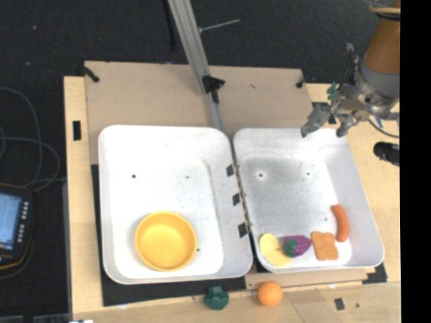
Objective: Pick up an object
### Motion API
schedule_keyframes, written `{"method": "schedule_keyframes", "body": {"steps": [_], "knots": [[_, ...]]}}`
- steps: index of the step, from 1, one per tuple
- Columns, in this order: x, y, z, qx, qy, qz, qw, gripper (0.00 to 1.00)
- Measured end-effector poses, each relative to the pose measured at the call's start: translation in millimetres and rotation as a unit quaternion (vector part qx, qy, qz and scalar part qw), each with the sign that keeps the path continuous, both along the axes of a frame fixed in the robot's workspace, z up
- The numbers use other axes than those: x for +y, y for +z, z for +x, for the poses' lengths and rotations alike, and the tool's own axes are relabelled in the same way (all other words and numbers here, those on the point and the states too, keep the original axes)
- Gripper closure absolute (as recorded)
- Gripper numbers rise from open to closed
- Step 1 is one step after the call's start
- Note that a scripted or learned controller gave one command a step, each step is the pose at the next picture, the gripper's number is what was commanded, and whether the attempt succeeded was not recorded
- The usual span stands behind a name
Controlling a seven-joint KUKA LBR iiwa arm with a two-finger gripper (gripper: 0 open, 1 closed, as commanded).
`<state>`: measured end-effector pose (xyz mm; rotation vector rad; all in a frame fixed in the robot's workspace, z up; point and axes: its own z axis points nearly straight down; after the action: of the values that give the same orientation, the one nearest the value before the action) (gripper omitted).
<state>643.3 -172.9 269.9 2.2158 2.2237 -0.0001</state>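
Grey arm is hanging over the right bin's [350, 180] far right corner; gripper [326, 124] is spread wide, grasping nothing. Objects are lying well apart from it along the near wall: orange sausage [341, 222], tan block [324, 245], purple-green piece [294, 246], pale yellow disc [271, 249].

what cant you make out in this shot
- Arm: upper part cut off by the camera view's top and right edges.
- Purple object in the right bin: too small to identify; a green piece covers part.
- Green item on the bench: too small to identify.
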Motion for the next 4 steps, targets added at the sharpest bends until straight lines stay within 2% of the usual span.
{"method": "schedule_keyframes", "body": {"steps": [1, 4], "knots": [[-0.2, 0.1, -0.1, 0.0, 0.0, -0.0003, 1.0, 0.0], [-3.1, -164.2, 10.6, 0.003, -0.001, 0.0003, 1.0, 0.0]]}}
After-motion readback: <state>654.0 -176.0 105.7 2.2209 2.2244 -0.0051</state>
